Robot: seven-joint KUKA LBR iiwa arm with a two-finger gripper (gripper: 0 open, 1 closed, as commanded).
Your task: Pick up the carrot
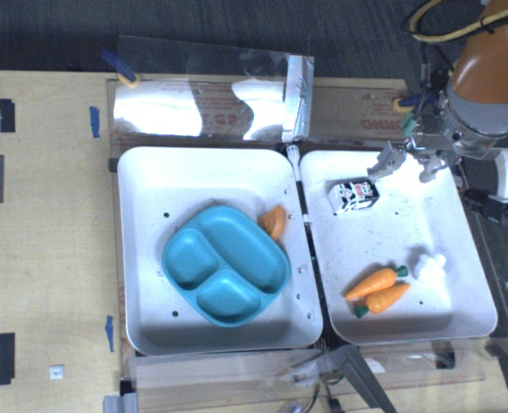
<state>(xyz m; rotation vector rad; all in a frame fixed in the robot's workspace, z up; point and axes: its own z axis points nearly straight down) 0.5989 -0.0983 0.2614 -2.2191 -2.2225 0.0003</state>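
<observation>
Two orange carrots with green tops lie side by side in the lower middle of the right bin (469, 317): the upper carrot (373, 283) and, just below it, the lower carrot (385, 298). My gripper (408, 164) hangs over the far right corner of that bin, well above and behind the carrots. Its two fingers (387, 161) are spread apart with nothing between them, so it is open.
A small black-and-white object (356, 194) sits in the right bin's far left part, close to the gripper. A white object (430, 266) lies right of the carrots. The left bin (142, 196) holds a blue divided plate (226, 263) and an orange-brown item (274, 223).
</observation>
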